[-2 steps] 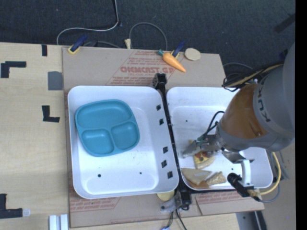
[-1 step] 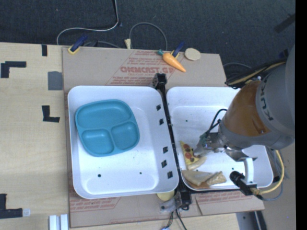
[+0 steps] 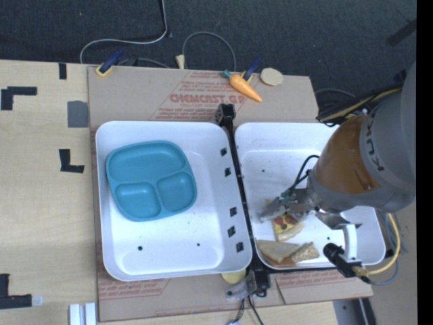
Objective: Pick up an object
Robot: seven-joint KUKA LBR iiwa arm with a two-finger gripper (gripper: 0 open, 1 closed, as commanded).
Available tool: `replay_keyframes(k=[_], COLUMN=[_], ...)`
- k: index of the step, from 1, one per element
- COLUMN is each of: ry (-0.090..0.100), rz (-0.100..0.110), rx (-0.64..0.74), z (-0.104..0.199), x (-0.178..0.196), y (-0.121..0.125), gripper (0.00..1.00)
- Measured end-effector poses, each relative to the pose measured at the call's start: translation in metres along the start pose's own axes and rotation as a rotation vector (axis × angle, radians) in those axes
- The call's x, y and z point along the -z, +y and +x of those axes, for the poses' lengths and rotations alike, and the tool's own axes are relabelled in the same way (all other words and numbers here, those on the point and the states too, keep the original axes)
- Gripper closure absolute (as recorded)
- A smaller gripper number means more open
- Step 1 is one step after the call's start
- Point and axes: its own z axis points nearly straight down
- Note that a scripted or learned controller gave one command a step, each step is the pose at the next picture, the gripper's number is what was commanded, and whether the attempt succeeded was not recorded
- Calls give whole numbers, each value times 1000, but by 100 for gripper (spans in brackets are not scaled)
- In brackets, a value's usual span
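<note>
While arm reaches in from the right over right bin, gripper sits low near the bin's mid-left floor, fingers pointing left; can't tell if open or shut, too dark/blurry. Pizza slice toy lies just below-right of gripper tip, touching or nearly so, not seen between the fingers. Sandwich-like piece lies along the near wall, just below the pizza. Upper-left part of right bin floor bare, room there. Left bin has blue divided plate in upper-left area, w/ bare floor along near + right sides. Black divider clips run btwn the bins. Outside bins on cardboard: toy carrot + tan disc at far edge. Wrist tilted down-left, orange band over bin's right half
</note>
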Motion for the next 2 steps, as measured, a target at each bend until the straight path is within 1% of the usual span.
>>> replay_keyframes(k=[1, 2], ry=[-1, 1], rz=[0, 1], rx=[1, 2], z=[2, 2], x=[-10, -10], y=[-1, -1], gripper=[0, 0])
